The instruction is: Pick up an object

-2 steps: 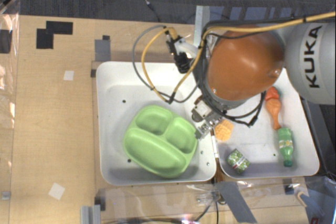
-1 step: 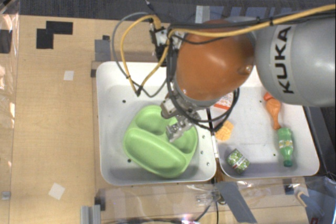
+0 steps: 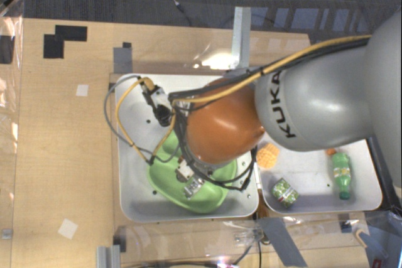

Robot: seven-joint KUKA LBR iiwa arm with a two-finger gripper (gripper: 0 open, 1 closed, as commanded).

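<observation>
A light green, bowl-like object (image 3: 164, 179) lies in the left bin (image 3: 127, 198), toward its front. My arm's orange band (image 3: 220, 125) hangs right over it and covers its upper right part. The gripper end (image 3: 191, 185) shows as a small metallic piece below the band, low over the green object's middle. Whether it touches or holds the object is hidden by the wrist. Yellow and black cables (image 3: 129, 110) loop from the wrist across the bin's left half.
In the right bin (image 3: 372, 198) lie an orange textured ball (image 3: 267, 156) near the left wall, a small green-and-white can (image 3: 284, 192) at the front, and a green bottle (image 3: 341, 174) at the right. The large grey arm link (image 3: 326, 97) covers that bin's back.
</observation>
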